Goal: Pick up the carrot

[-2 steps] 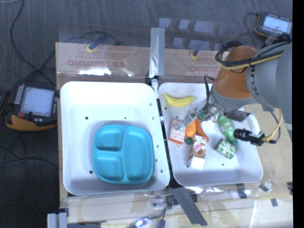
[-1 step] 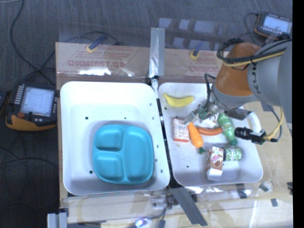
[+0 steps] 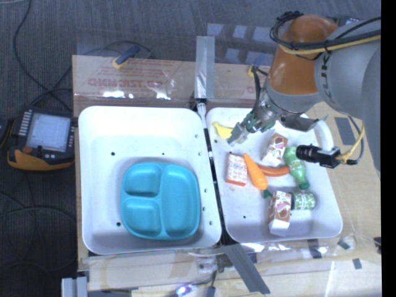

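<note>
I am hovering over the right bin (image 3: 328,224) — the approach step. My gripper (image 3: 238,135), fingers apart and holding nothing, is hanging just beyond the carrot (image 3: 255,171), which is lying beside the red carton (image 3: 236,169); next I judge a shift over it, then descent.

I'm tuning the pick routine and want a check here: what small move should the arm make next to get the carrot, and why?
Probably shift the gripper toward the near edge of the right bin and a little rightward, then lower it. It hangs near the banana at the far left corner, while the carrot lies apart from it, between the red-and-white carton and the green bottle, with nothing between its fingers.
</note>
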`<action>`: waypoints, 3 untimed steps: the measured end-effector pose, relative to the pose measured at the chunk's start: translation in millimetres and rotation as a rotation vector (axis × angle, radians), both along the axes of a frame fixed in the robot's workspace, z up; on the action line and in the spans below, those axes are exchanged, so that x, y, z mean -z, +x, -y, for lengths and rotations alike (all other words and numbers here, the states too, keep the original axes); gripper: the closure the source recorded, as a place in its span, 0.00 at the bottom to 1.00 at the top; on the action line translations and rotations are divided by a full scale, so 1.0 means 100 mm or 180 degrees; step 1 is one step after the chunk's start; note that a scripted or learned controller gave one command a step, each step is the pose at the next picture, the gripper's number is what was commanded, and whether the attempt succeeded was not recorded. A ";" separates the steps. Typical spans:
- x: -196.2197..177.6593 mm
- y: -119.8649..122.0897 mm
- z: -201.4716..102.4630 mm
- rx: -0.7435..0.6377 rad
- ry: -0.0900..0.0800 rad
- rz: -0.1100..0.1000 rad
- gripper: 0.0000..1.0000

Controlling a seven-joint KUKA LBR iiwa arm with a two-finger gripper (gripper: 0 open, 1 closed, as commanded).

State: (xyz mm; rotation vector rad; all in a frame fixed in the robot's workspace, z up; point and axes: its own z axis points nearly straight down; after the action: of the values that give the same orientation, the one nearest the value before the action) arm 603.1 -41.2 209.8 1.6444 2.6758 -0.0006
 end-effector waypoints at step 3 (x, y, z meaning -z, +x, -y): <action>1.09 -0.38 0.86 0.0268 -0.0002 0.0053 0.00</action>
State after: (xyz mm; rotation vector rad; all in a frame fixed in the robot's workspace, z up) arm 564.8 -126.9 101.3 1.7474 2.5923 0.0120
